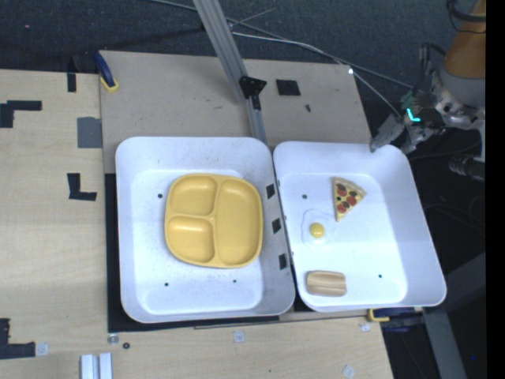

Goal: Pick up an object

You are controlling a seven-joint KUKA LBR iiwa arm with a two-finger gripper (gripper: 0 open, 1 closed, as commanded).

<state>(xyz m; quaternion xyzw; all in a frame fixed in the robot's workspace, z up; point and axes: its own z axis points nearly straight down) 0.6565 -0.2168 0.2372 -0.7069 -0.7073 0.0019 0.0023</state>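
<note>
The right bin (pixel 398 235) holds three toy foods. A pizza slice (pixel 346 197) lies near its back, a small fried egg (pixel 316 229) sits in the middle, and a tan bread roll (pixel 325 283) rests near the front edge. My gripper (pixel 397 139) hovers over the back right corner of this bin, up and to the right of the pizza slice. Its fingers are apart, open, with nothing between them.
A yellow divided plate (pixel 213 219) lies in the left bin (pixel 142 212). A slanted metal pole (pixel 229 46) rises behind the bins. Cables run across the back toward the arm's orange band (pixel 465 50) at the right.
</note>
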